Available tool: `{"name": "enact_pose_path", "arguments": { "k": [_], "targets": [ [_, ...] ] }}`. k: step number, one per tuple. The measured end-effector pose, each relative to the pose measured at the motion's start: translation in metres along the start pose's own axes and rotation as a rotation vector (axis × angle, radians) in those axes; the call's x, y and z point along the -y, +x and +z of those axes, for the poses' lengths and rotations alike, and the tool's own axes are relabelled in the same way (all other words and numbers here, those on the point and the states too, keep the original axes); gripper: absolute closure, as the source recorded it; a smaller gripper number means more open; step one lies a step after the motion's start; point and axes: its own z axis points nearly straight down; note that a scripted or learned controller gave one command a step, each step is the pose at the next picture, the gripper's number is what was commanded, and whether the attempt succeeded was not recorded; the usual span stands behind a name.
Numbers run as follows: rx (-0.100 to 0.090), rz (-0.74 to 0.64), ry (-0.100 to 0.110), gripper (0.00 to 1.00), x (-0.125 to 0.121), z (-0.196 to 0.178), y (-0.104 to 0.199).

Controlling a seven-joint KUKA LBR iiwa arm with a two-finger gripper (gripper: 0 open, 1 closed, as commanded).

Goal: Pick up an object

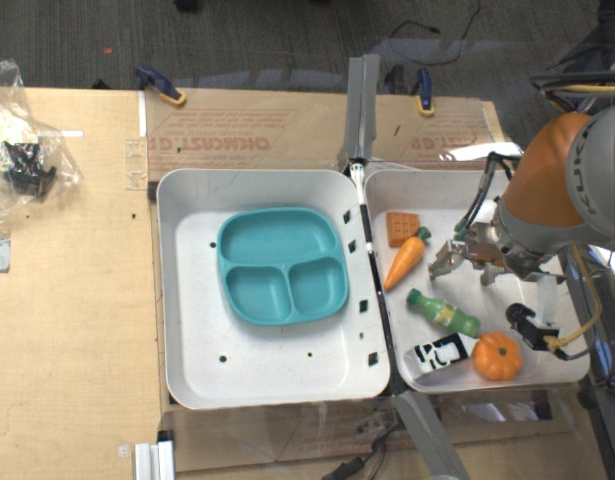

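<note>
**Inspector:** Two bins on the bench. The left bin [187, 298] carries a teal divided plate [283, 265], lying flat near its centre.

**Clerk:** And the right bin [547, 373]?

**Inspector:** Five items. An orange waffle block [402, 228] at the far side, a toy carrot [406, 259] just beside it, a green bottle [443, 313] lying on its side, a black-and-white box [439, 352] at the near edge, a small pumpkin [498, 357] next to that.

**Clerk:** The gripper [465, 259]?

**Inspector:** Over the right bin, between the carrot and the bottle, fingers spread, nothing between them. No item is lifted; all rest on the bin floor.
</note>
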Motion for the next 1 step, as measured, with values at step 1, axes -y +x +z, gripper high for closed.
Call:
{"name": "enact_pose_path", "arguments": {
  "k": [1],
  "targets": [
    [0.002, -0.022, -0.002, 0.0, -0.0927, -0.0005, 0.0526]
  ]
}}
